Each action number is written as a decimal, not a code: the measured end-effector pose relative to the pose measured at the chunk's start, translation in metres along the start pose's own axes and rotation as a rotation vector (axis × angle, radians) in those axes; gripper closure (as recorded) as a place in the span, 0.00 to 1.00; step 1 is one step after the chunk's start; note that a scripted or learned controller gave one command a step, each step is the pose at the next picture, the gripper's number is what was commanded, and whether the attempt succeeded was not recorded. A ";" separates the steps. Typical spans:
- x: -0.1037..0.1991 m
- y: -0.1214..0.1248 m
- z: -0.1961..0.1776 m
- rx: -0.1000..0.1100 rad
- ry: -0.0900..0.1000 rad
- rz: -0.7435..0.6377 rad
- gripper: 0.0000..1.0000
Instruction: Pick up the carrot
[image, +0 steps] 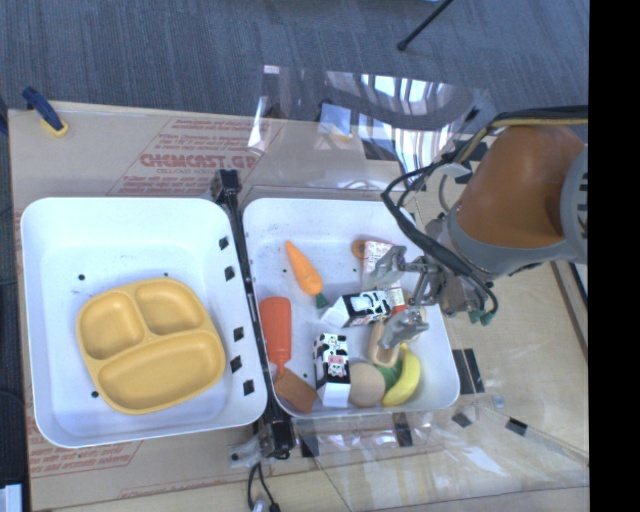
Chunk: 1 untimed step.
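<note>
The carrot (303, 267) lies clear in the right bin (262, 222), an orange cylinder (276, 329) just nearer. The gripper (398, 292) hangs spread, holding nothing, right of it above a milk carton (365, 306) and banana (403, 380).

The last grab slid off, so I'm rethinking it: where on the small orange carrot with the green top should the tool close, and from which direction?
Grip the small orange carrot across its thick middle, coming straight down from above. It lies flat on the right white bin floor, apart from other items, with bare floor along both long sides for the fingers.
</note>
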<state>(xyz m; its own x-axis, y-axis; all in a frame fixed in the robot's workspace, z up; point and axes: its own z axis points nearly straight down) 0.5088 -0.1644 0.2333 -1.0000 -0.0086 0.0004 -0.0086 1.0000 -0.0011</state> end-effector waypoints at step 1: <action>-0.062 0.051 0.077 -0.003 0.002 0.248 0.00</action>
<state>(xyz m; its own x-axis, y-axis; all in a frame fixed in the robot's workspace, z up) 0.5703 -0.1129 0.1558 -0.9716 0.2368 0.0028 0.2368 0.9716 0.0013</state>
